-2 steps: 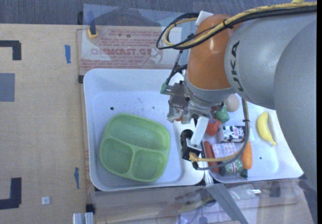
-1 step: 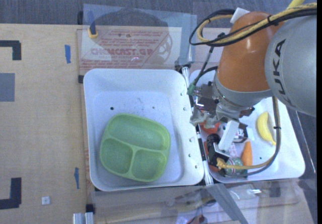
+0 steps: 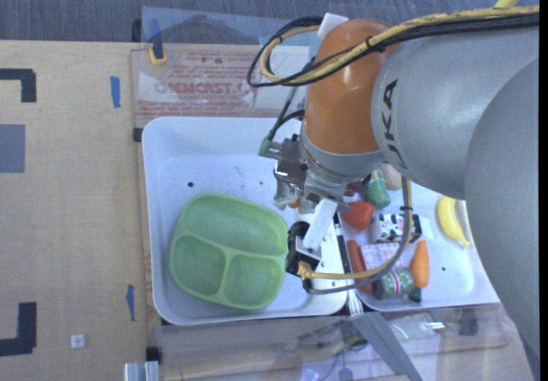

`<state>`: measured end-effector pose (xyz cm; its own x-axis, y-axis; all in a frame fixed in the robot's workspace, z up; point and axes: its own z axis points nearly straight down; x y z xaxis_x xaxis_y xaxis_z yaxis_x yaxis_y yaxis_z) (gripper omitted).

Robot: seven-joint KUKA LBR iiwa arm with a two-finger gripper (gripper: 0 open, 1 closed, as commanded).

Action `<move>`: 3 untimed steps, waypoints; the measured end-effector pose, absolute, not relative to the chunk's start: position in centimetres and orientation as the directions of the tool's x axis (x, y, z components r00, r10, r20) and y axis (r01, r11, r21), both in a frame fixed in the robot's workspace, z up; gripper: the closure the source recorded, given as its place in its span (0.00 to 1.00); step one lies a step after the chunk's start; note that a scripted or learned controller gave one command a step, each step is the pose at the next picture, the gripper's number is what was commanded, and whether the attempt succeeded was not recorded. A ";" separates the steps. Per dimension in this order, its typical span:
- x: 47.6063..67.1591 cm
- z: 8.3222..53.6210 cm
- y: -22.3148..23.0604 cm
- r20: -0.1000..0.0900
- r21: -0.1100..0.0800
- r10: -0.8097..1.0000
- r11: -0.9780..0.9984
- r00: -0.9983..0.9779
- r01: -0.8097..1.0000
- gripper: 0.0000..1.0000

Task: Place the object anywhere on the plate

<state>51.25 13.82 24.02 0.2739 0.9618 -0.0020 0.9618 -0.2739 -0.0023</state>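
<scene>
A light green plate (image 3: 227,255) with three compartments lies in the front half of the left bin (image 3: 175,157); nothing lies on it. My gripper (image 3: 324,204) hangs under the orange wrist band, over the strip where the two bins meet, just right of the plate's rim. The wrist hides what is at its tip. Toy foods lie in the right bin (image 3: 467,281): a red fruit (image 3: 360,214) right beside the gripper, a green piece (image 3: 377,191), a carrot (image 3: 419,261) and a banana (image 3: 452,222).
A small can with a green label (image 3: 396,283), a red stick-shaped piece (image 3: 355,258) and a black-and-white item (image 3: 396,223) crowd the right bin's front. The arm covers most of that bin. The left bin's back half shows bare white floor.
</scene>
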 end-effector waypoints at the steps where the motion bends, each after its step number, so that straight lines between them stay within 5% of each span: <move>1: 49.3 20.6 21.9 -0.003 -0.007 0.984 -0.177 0.177 0.984 1.00; 2: 53.5 16.0 22.4 -0.001 -0.003 1.000 -0.017 0.017 1.000 1.00; 3: 56.7 9.2 18.3 0.009 0.000 0.988 -0.152 0.152 0.988 1.00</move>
